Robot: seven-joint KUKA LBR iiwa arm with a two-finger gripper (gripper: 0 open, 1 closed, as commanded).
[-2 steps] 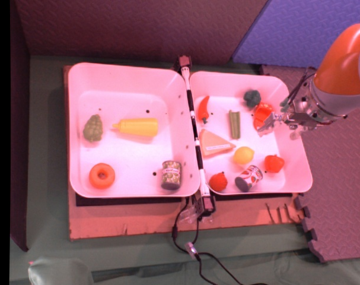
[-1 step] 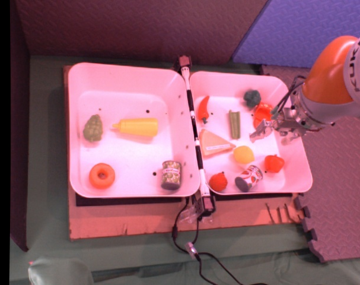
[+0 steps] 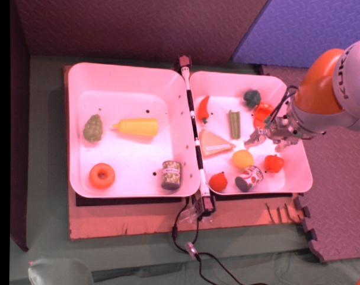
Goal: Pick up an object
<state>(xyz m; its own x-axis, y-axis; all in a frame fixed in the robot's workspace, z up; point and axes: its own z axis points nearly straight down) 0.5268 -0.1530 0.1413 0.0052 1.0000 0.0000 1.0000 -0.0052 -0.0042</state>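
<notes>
Nothing lifted yet: tool [image 3: 261, 136] low over the right bin [image 3: 298, 180], finger state impossible to tell, nothing visibly gripped, with yellow lemon [image 3: 243, 158] just below-left and red tomato [image 3: 274, 163] beside, both resting on the bin floor, grasp and lift left.

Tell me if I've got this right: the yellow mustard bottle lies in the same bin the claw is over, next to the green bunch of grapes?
Not quite. The camera view shows the mustard bottle beside the grapes in the left bin, while the claw is over the right bin.
</notes>
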